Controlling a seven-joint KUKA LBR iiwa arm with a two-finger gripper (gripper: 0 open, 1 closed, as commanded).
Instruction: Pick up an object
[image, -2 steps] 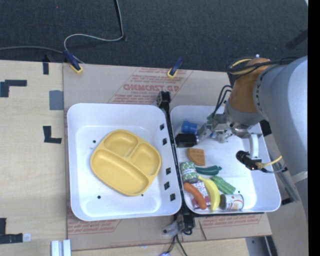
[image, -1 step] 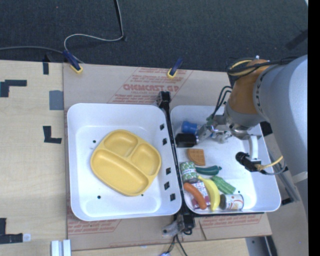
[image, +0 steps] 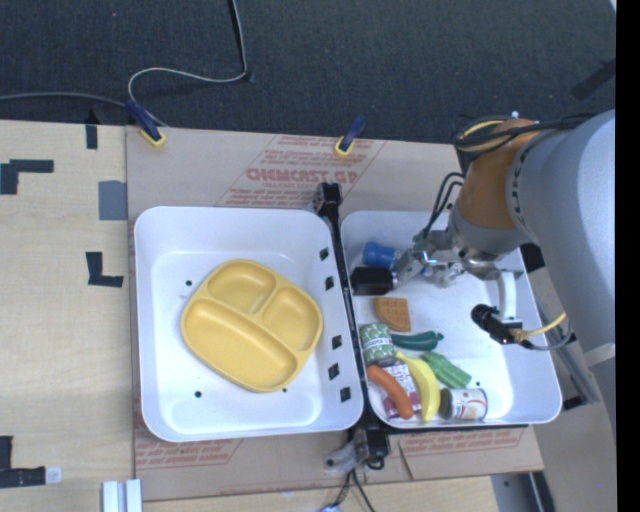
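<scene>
The right bin (image: 520, 385) holds a pile of toy food. A tan waffle square (image: 394, 313) lies near the middle, and a green can (image: 377, 343) sits just below it against the divider. Beside them are a dark green pepper (image: 418, 340), a yellow banana (image: 426, 386), an orange-red hot dog (image: 388, 392) and a small bottle (image: 466, 403). My gripper (image: 385, 268) is low in the upper left of this bin, just above the waffle. A blue piece (image: 378, 252) and a dark piece (image: 369, 282) show at its tip. I cannot tell whether they are toys or gripper parts.
The left bin (image: 160, 300) holds a yellow divided plate (image: 252, 323). A black divider (image: 340, 300) runs between the bins. The grey arm with its orange band (image: 490, 190) covers the right bin's upper right corner. A black cable connector (image: 498, 324) hangs over the right side.
</scene>
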